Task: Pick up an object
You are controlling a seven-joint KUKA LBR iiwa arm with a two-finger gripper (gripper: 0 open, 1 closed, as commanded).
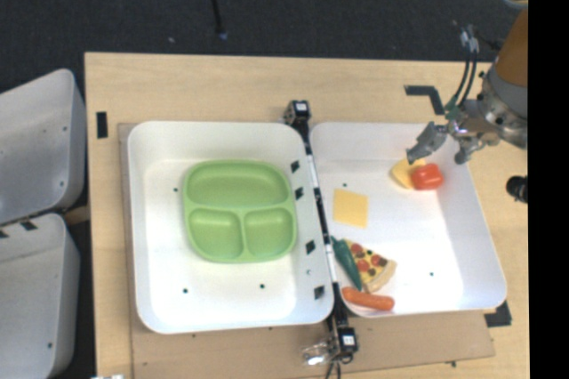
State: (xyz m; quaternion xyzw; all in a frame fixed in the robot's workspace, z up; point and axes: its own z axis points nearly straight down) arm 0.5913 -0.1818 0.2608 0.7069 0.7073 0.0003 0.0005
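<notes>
My gripper [444, 148] hangs over the far right part of the right bin [462, 266], its two fingers spread apart and open with nothing between them. Just below it in the picture lies a red pepper-like toy [428, 177], touching a yellow piece [403, 175] on its left. A flat yellow cheese square [350, 208] rests near the bin's left side. Toward the bin's front left lie a pizza slice [373, 270], a dark green vegetable [343, 262] and a red sausage [368, 302].
A green divided plate [240, 210] lies in the left bin [156, 279]. A black-clipped divider [313, 208] runs between the bins. The arm's wrist and cables [498, 101] enter from the right, above the bin's far right corner.
</notes>
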